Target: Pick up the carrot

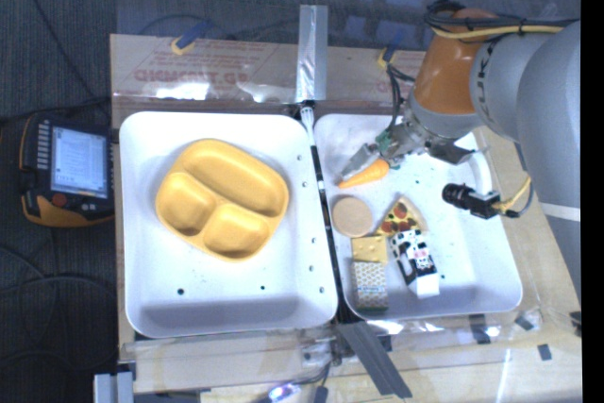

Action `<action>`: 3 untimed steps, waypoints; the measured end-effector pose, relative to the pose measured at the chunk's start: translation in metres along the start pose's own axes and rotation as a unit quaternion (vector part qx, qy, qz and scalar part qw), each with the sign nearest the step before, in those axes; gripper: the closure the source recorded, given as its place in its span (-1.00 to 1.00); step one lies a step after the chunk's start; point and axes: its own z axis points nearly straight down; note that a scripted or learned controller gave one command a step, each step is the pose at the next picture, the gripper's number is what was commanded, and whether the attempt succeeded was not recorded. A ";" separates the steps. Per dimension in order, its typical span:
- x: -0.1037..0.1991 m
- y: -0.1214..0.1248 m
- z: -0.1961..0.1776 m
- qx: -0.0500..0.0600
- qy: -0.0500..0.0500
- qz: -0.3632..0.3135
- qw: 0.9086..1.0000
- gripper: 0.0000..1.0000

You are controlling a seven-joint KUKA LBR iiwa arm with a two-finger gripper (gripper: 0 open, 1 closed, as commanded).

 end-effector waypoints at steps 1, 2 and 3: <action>-0.002 -0.041 0.018 0.006 0.001 0.001 1.000 -1.00; -0.001 -0.039 0.007 0.004 0.002 0.002 1.000 1.00; -0.001 -0.038 -0.002 0.004 0.003 0.002 1.000 1.00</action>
